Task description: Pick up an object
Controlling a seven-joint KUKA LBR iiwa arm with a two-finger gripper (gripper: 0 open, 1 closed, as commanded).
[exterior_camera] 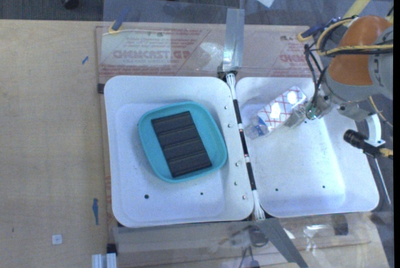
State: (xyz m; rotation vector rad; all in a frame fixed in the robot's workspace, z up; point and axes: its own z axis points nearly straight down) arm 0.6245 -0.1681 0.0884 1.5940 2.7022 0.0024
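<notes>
Desk point(50, 135): I count two white bins. Left bin point(125, 198): teal plate point(150, 154) bearing a black ridged block point(181, 143). Right bin point(312, 185): clear bottle point(275, 112), red-white label, lying near the upper edge. Arm's jaws point(301, 115) touch its right end; I cannot tell their spread.

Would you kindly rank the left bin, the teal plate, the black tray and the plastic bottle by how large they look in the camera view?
1. Left bin
2. Teal plate
3. Black tray
4. Plastic bottle, looking a little smaller than the tray, lying in the right bin.
</notes>
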